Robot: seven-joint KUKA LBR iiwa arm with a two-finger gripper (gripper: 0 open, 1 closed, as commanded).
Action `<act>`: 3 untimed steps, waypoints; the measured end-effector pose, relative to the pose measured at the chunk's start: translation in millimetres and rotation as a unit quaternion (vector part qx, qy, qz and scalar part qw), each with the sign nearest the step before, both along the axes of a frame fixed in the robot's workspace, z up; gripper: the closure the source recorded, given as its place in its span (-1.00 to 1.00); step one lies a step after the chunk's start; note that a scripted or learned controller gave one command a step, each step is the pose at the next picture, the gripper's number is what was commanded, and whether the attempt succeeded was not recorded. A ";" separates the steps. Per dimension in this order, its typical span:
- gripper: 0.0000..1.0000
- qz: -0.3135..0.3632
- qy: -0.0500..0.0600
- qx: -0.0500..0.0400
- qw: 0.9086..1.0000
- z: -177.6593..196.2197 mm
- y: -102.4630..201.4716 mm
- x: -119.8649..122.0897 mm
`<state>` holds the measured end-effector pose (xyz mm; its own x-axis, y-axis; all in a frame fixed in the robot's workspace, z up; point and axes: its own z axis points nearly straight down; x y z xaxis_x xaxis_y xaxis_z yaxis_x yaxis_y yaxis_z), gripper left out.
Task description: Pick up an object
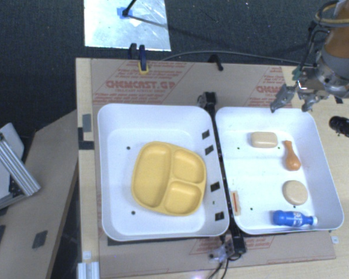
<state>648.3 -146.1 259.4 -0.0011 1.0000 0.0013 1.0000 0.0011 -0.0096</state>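
The right bin point(251, 179) holds a tan bread-like block point(263, 139), an orange drumstick-shaped piece point(290, 156), a round beige cookie-like piece point(295, 192) and a blue bottle point(293, 218) lying on its side. My gripper point(295, 99) hangs above the far right corner of that bin, beyond the tan block. Its two dark fingers are spread apart, with nothing between them.
A yellow divided plate point(168, 178) lies in the left bin point(119, 132). A small orange strip point(237, 202) rests near the right bin's left wall. Black clips point(209, 100) sit along the divider between the bins. A blue-yellow clamp point(142, 58) stands at the bench's far edge.
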 end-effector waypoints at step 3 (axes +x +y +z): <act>-1.00 0.000 -0.004 -0.001 1.000 -95.5 -8.3 12.7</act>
